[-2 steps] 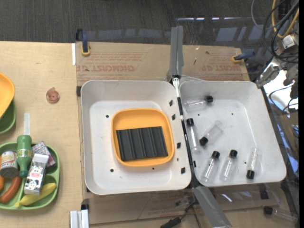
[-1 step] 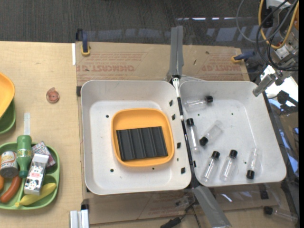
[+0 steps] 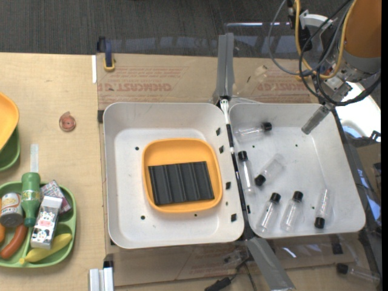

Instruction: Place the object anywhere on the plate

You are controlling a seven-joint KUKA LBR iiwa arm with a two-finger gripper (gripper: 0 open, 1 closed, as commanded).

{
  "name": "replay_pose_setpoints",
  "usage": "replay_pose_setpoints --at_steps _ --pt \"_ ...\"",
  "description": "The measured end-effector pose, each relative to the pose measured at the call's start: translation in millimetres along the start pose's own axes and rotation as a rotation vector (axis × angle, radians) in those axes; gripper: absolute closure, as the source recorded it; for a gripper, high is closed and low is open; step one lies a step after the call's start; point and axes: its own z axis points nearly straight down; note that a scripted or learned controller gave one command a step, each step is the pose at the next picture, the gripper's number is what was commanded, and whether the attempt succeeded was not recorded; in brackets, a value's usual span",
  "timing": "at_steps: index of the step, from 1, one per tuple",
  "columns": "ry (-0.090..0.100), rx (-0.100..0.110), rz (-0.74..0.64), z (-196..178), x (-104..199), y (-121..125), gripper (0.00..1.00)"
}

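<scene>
We saw the arm (image 3: 364, 23) enter at the upper right of the frame, its gripper (image 3: 315, 121) hanging above the upper right corner of the right bin (image 3: 345, 174); whether it was open or closed we could not tell, and nothing showed in its grasp. The task's things, as we judged, were the clear vials with black caps scattered across the right bin, about 7 of them. 1 vial (image 3: 253, 128) lay near the bin's upper left, the closest to the gripper yet apart from it to the left; another (image 3: 269, 170) lay mid-bin, and 3 more (image 3: 294, 209) lay along the lower edge, well apart from the tool. The yellow plate (image 3: 182, 151) sat in the middle of the left bin (image 3: 121, 180), bearing a dark ribbed block (image 3: 182, 183), presumably centred so a drop anywhere would land on it. We judged that no pick had begun.
</scene>
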Motion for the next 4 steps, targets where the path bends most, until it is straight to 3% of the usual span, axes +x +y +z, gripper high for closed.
replay_pose_setpoints --at_steps 1,2,3,4 --pt "0.006 0.002 -0.279 -8.3 33.9 25.4 0.00" --pt "0.006 0.001 -0.696 -15.5 47.9 36.7 0.00" --pt "0.005 0.002 -0.697 -35.5 47.5 36.3 0.00" --pt "0.003 0.001 -0.687 2.2 47.3 36.7 0.00"
